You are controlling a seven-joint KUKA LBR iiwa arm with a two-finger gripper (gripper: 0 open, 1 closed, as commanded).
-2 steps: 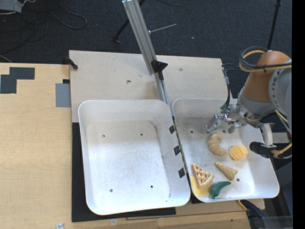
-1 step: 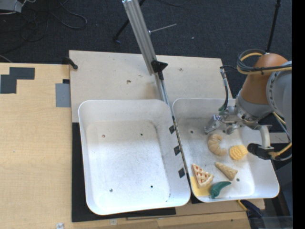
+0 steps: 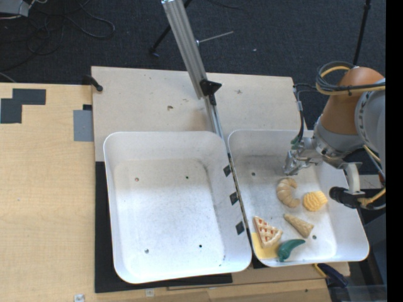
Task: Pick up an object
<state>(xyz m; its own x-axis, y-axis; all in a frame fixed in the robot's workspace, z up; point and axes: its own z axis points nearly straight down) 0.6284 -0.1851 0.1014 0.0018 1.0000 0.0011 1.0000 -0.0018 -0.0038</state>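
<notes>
Approach is the step judged to be in hand: the gripper (image 3: 293,163) is seen low over the far part of the right bin (image 3: 352,247), just above the croissant-shaped toy (image 3: 288,192), and nothing is seen held between the jaws. Whether the jaws are parted or closed cannot be told, since the metal at the wrist is small and blurred. The candidates for picking are all gathered in the near half of that bin: the croissant nearest the gripper, a yellow ridged piece (image 3: 315,200) just beside it, a tan cone (image 3: 298,224) nearer the front, a red-and-yellow wedge (image 3: 267,233) by the bin's left wall, and a green piece (image 3: 289,249) at the front rim. The left bin (image 3: 119,168) is set alongside on the counter (image 3: 151,99). For the next move, a short descent toward the croissant is called for, with the jaws centred across its narrow body before closing.
</notes>
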